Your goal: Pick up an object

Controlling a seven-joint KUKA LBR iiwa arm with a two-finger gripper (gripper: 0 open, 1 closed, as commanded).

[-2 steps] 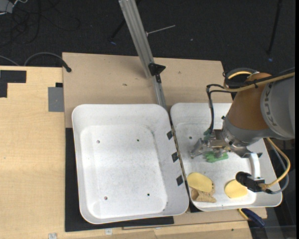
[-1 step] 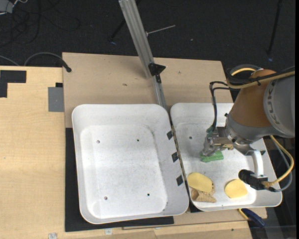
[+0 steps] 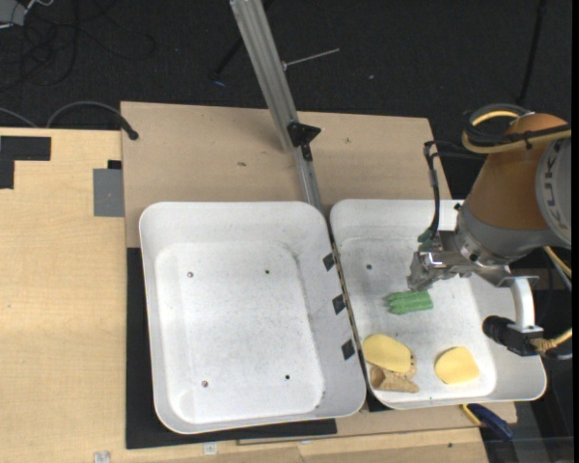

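While near the green object (image 3: 409, 303), the gripper (image 3: 423, 270) hovers.

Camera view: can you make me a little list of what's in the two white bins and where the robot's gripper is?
left bin: nothing seen inside
right bin: green object, two yellow objects, small tan piece
gripper: just above the green object, over the right bin
arm: reaches in from the right
held object: none seen between the gripper fingers

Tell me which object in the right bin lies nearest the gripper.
The green object, just below the gripper; both yellow pieces lie farther toward the bin's near edge.
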